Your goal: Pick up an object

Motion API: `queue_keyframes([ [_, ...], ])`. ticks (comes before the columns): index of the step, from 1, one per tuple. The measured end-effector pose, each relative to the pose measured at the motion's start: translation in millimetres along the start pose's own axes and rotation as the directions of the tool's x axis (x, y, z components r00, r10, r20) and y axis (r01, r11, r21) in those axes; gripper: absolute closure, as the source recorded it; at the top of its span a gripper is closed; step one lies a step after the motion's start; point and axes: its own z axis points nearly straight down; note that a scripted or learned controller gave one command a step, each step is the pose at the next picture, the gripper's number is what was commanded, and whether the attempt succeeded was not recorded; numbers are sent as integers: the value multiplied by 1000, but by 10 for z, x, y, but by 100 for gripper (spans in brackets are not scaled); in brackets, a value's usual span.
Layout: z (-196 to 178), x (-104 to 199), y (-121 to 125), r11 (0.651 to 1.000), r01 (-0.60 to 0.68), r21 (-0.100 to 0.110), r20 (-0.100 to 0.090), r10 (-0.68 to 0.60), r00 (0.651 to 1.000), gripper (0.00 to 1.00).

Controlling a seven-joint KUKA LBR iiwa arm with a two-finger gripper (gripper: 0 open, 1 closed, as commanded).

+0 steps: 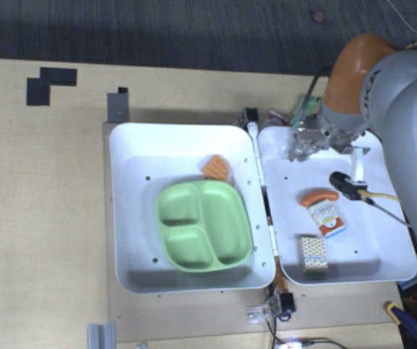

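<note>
Right white bin (390,264), claw (301,150) at far edge, grip state unclear, sausage (317,197) near below it

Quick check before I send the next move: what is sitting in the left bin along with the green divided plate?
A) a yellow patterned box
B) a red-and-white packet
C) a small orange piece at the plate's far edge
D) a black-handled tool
C: the small orange piece lies at the far edge of the green divided plate in the left bin.
</note>
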Motion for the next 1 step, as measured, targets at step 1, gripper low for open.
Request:
queue_keyframes([
  [1, 3, 0, -2, 1000, 1, 1, 0, -1, 1000, 0],
])
